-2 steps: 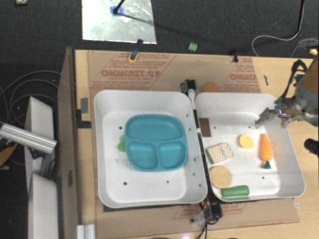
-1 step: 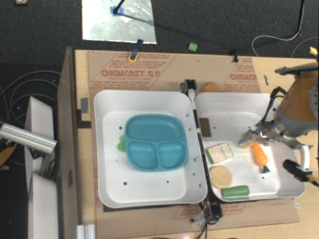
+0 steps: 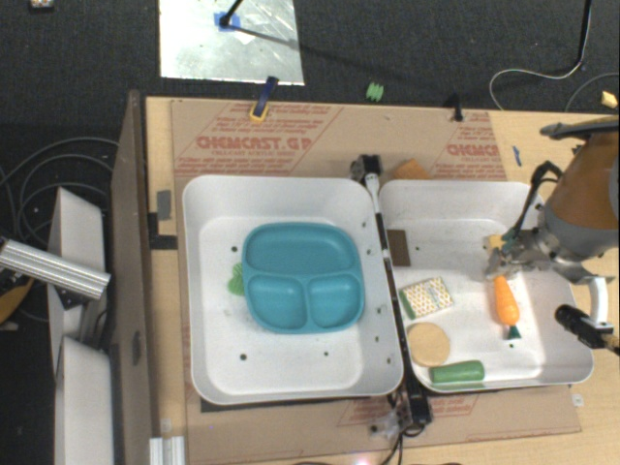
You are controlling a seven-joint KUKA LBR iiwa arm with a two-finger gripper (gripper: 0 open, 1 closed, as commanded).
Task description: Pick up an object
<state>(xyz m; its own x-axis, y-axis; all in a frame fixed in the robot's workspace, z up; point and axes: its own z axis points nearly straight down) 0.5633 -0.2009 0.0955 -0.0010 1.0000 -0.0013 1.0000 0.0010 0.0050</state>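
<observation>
An orange carrot (image 3: 506,301) with a small green tip lies in the right bin (image 3: 455,216), toward its right side. My gripper (image 3: 506,256) hangs just above the carrot's far end, reaching in from the right on the grey arm with its orange band (image 3: 589,190). Further left in the same bin lie a checkered green and white block (image 3: 426,296), a round tan disc (image 3: 429,343) and a green cylinder (image 3: 456,373) near the front wall.
The left bin (image 3: 208,260) holds a blue divided plate (image 3: 302,276) with a small green piece (image 3: 235,281) poking out at its left edge. A brown patch (image 3: 397,248) sits by the divider. A black part (image 3: 583,325) of the arm overhangs the right bin's right rim.
</observation>
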